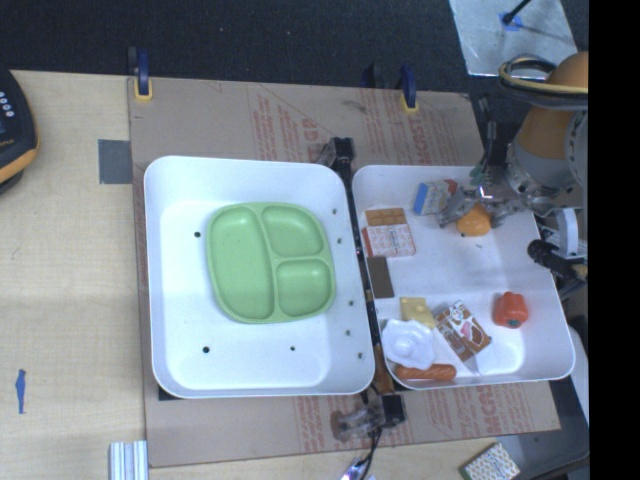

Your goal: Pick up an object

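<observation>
In the right bin (540,363), the gripper (478,208) is hovering with fingers spread around an orange ball (474,223). The ball is sitting near the bin's far edge, beside a blue packet (433,197). Closing off-centre is likely to squirt it sideways.

Bright even light, soft, slightly blurry

Red print on cardboard sheet (300,118) and small packets, none legible
</observation>
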Action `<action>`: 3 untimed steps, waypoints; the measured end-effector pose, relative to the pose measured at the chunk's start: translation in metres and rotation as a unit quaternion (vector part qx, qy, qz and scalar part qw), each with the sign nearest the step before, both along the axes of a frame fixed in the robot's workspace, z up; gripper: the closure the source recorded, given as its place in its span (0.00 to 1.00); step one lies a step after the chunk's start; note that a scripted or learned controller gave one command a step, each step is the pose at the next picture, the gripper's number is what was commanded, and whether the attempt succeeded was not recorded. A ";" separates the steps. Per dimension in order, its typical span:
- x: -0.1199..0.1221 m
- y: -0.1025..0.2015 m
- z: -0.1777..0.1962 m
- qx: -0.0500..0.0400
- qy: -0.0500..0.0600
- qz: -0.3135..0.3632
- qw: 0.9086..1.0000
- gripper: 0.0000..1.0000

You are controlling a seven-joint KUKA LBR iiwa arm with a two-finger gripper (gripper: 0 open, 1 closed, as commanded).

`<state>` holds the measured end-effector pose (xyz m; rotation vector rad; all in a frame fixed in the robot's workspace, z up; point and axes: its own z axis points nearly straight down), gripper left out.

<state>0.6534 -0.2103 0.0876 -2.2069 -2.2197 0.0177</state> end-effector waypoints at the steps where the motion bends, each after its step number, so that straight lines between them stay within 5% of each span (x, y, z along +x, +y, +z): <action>1: 0.003 0.001 0.016 -0.001 -0.006 0.002 1.000 1.00; 2: -0.035 0.001 0.087 0.000 -0.008 -0.003 1.000 1.00; 3: -0.085 0.038 0.102 0.001 -0.005 -0.001 1.000 1.00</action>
